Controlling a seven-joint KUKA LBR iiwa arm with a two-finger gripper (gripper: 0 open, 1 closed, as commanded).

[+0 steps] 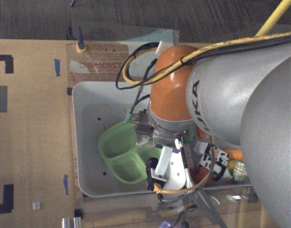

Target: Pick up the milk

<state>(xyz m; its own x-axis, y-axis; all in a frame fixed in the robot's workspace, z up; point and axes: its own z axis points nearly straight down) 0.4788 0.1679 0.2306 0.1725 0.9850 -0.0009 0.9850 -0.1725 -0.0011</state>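
A white carton with black patches, apparently the milk [213, 161], lies in the white bin [86, 127] near its front right, half hidden under the arm. The grey arm with its orange band reaches in from the right and covers most of the bin's right half. The gripper [184, 142] hangs low over the bin, just left of the carton and right of a green dish. Its tips are hidden behind the wrist and its bracket. Nothing can be seen held in it.
A green two-compartment dish [120, 155] sits in the middle of the bin. An orange item [233, 154], a yellow-green and red fruit [238, 170] and a red item [201, 175] lie around the carton. Cardboard covers the bench to the left.
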